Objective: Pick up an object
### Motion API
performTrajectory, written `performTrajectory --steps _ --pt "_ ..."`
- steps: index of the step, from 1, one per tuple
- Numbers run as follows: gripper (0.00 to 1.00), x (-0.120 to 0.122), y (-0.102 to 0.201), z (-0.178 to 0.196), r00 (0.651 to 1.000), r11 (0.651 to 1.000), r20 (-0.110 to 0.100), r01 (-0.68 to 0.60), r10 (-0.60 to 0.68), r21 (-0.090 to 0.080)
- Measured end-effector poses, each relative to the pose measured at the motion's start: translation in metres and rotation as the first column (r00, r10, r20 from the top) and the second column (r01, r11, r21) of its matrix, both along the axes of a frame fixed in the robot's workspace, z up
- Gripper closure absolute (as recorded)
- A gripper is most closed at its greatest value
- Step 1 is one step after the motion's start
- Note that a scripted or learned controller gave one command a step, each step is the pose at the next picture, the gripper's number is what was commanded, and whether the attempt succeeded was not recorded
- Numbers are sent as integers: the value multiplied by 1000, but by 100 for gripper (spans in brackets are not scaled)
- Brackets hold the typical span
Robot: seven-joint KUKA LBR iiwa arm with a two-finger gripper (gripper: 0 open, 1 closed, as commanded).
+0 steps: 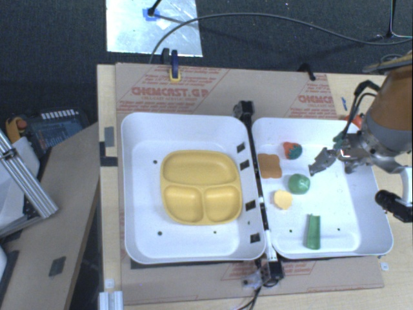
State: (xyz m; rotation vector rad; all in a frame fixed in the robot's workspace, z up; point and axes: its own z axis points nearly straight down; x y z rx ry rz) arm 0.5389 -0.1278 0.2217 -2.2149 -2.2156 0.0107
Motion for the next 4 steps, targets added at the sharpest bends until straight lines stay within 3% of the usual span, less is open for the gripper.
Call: performTrajectory --steps 1,4 --pt "0 3 0 6 1000 1000 12 -3 3 -2" --pt "0 -11 4 -139 1000 1000 10 -1 1 0"
